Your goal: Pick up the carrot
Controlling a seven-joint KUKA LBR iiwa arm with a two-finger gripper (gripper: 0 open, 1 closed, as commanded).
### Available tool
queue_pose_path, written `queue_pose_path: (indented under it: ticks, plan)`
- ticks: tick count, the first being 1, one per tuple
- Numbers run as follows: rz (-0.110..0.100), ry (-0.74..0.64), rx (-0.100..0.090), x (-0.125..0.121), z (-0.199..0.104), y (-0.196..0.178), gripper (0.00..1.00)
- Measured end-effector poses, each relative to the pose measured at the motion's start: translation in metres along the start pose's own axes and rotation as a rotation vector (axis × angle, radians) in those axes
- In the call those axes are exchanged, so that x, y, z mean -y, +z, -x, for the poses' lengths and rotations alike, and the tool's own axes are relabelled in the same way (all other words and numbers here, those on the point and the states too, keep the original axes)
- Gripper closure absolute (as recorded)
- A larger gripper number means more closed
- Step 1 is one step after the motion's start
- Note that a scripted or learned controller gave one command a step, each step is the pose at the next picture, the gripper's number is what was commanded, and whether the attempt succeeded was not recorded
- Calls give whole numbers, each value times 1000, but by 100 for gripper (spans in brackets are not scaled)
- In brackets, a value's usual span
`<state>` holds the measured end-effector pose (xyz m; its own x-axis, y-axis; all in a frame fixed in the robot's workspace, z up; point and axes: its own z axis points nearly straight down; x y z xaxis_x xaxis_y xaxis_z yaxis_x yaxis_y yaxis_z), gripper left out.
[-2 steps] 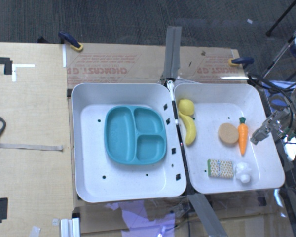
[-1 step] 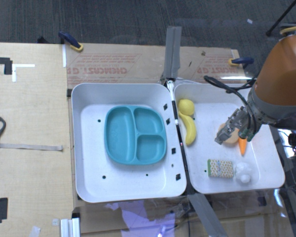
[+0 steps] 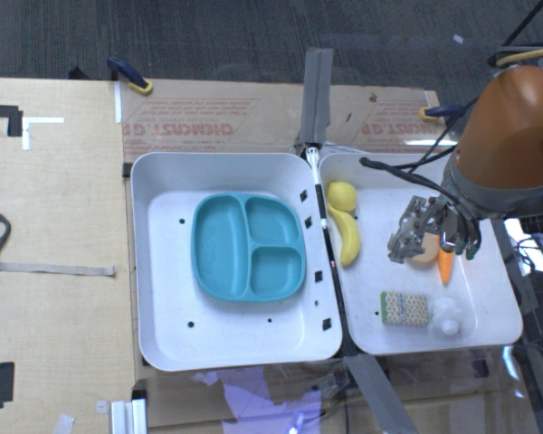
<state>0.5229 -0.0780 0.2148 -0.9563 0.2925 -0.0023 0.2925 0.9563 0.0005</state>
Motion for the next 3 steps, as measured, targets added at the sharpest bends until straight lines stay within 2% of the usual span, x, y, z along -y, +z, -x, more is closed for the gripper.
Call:
queue_pose_path:
  ticks: [1, 2, 3]
  plan:
    - [0, -104, 1, 87, -19, 5, 100]
    - [0, 147, 0, 85, 28, 123, 100]
    - [0, 358, 1, 53, -2, 56, 100]
